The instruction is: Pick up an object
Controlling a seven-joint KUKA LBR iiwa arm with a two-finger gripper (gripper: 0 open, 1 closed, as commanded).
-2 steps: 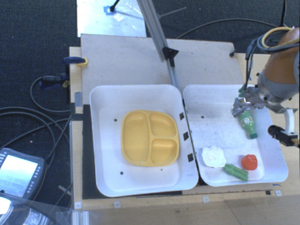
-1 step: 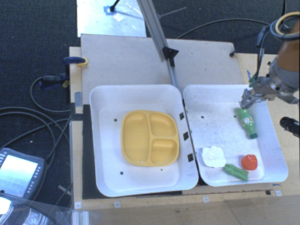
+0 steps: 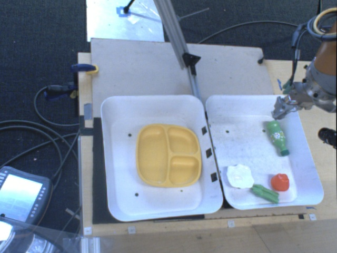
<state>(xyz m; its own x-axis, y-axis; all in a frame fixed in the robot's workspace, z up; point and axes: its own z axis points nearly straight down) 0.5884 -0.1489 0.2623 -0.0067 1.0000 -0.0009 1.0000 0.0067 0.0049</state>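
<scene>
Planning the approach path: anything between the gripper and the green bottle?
Nothing. In the camera view the gripper sits just above the bottle top, with bare white bin floor between.

1. My arm (image 3: 327, 62) is grey with an orange band.
2. Both bins (image 3: 113, 141) are white.
3. The divided tray (image 3: 168, 154) is plain yellow.
4. The bottle (image 3: 276, 136) is green with white speckles.
5. The cap (image 3: 280, 182) is red-orange.
6. The surface (image 3: 158, 67) is pale beige.

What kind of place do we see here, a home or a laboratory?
Probably a robotics laboratory: two white bins on a workbench, loose cables on dark carpet, and a handheld control pendant on the floor.
</scene>
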